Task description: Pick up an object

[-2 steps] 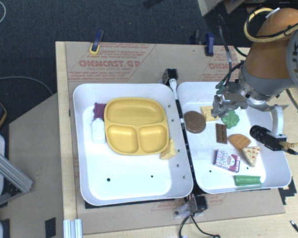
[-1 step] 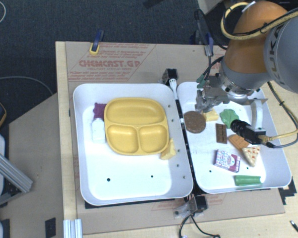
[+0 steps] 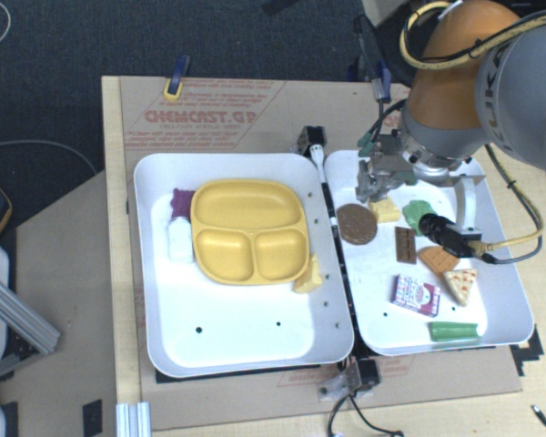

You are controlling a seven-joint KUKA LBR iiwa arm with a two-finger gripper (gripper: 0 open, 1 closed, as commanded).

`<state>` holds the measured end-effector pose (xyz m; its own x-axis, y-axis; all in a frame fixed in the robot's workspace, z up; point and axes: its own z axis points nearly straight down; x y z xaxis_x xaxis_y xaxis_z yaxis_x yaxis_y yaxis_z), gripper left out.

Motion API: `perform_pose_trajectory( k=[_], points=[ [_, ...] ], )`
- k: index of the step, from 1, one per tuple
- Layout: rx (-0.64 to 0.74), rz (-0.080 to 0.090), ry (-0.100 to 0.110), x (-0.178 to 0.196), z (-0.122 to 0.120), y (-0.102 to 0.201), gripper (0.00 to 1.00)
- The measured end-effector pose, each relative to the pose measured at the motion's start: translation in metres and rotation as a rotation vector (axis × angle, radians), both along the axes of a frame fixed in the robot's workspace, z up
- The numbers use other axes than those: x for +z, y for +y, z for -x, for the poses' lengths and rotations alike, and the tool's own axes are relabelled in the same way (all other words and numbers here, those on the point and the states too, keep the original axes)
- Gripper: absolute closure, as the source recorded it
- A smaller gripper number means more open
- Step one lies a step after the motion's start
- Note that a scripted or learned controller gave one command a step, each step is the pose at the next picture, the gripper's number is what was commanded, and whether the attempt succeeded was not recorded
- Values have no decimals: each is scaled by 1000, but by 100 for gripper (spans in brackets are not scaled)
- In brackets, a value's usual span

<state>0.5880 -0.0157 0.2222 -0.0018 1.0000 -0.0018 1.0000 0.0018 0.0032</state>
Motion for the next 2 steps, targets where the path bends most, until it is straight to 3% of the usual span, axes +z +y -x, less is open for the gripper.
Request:
perform_pose_trajectory(
  k=[1, 2],
  points=[
    [-3, -2, 5, 2, 8, -8, 100],
    [0, -2, 0, 11, 4, 5, 100]
  ],
)
